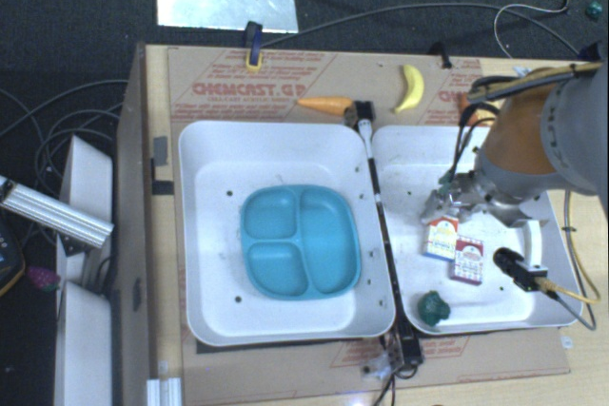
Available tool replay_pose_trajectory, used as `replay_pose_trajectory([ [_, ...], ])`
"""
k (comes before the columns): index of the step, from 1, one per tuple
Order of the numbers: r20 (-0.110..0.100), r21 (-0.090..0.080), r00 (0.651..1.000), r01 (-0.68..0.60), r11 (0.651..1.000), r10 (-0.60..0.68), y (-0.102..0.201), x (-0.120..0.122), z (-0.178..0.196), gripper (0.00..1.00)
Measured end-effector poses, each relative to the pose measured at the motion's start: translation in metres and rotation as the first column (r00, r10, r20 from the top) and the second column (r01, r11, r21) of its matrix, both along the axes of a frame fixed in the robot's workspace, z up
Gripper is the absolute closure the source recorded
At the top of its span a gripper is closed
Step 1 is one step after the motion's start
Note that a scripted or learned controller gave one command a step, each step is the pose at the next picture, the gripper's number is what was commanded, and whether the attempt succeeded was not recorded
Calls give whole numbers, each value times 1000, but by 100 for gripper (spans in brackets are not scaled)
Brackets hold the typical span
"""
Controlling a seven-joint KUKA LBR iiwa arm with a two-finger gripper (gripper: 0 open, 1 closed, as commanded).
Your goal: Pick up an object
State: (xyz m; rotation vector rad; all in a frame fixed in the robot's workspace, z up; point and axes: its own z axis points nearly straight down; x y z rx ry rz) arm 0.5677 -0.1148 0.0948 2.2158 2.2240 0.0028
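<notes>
Counter (pixel 285 86): brown cardboard sheet under both bins, printed in red; "CHEMCAST" can be read along its far edge, and the rest of the red print is too small to make out.
Left bin (pixel 205 204): shallow and white, on the left half of the counter.
Blue tray (pixel 300 240): divided into compartments, lying flat in the middle of the left bin.
Yellow-and-black clip (pixel 253 44): on the far edge of the counter, above the left bin.
Carrot (pixel 324 106): orange, lying on the cardboard just beyond the far edge of the left bin, near the divide between the bins.
Banana (pixel 411 88): yellow, on the cardboard beyond the far edge of the right bin.
Right bin (pixel 404 157): shallow and white, on the right half of the counter, touching the left bin along a dark centre seam.
Green object (pixel 435 307): small and rounded, at the near edge of the right bin, toward its left corner.
Two small cartons (pixel 455 248): white and red with printed faces, side by side in the middle of the right bin; their lettering is too small to read.
Claw (pixel 455 203): low over the right bin, just beyond the cartons; how far it is open cannot be told, and nothing is seen in its grip.
Arm (pixel 542 143): grey with an orange band, coming in over the right edge of the counter.
</notes>
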Motion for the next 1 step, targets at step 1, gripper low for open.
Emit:
replay_pose_trajectory([
  [1, 0, 1, 1000, -1, 1000, 1, 71, -1, 90, 100],
])
